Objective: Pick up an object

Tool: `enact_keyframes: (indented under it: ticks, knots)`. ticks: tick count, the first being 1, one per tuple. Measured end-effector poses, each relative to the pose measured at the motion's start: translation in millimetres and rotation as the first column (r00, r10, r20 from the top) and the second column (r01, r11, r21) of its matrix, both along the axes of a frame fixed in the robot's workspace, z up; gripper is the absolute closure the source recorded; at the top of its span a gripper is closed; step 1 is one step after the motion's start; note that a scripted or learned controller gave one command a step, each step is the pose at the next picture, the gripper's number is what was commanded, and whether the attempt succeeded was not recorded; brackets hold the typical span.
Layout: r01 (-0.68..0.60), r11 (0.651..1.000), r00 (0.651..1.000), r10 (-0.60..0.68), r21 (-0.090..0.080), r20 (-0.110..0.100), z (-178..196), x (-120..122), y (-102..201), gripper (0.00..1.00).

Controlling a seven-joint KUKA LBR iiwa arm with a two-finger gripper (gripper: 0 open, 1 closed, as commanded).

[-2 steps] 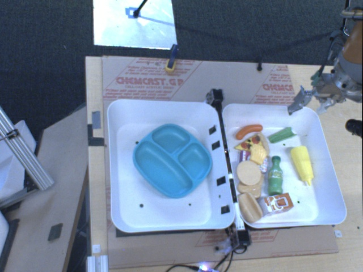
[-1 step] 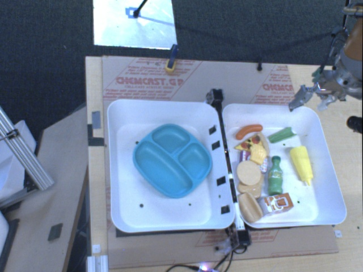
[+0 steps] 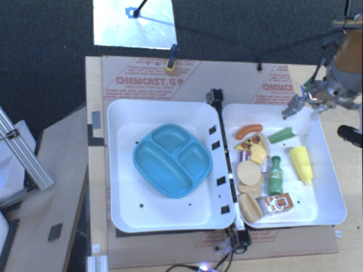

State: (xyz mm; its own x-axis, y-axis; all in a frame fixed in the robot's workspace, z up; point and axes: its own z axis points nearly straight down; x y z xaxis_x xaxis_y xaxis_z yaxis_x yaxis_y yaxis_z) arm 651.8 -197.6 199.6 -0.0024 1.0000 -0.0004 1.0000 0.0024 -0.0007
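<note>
Here, left to right: the left bin (image 3: 122, 208) holds a blue divided plate (image 3: 172, 160); the right bin (image 3: 332, 200) holds crowded toy food, including a sausage (image 3: 249, 131), green bottle (image 3: 275, 175) and yellow mustard bottle (image 3: 302, 164). The gripper (image 3: 296, 106) hovers above the far rim, grasping nothing, finger spacing unclear. Approach stage; next, descent onto an isolated item.

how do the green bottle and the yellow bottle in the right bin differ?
Colour: the green bottle is dark green with a lighter label band; the yellow bottle is plain yellow.
Size: the green bottle looks slimmer and shorter than the yellow bottle.
Place: the green bottle is beside the round food pieces; the yellow bottle is nearer the bin's right wall.
Both lie in the right bin.
</note>
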Motion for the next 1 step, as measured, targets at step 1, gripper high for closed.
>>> enact_keyframes:
  ticks: [1]
  knots:
    - [0.002,1.0,1.0,-0.002,0.0,-0.001,-48.0,-6.9,-6.5,0.0]
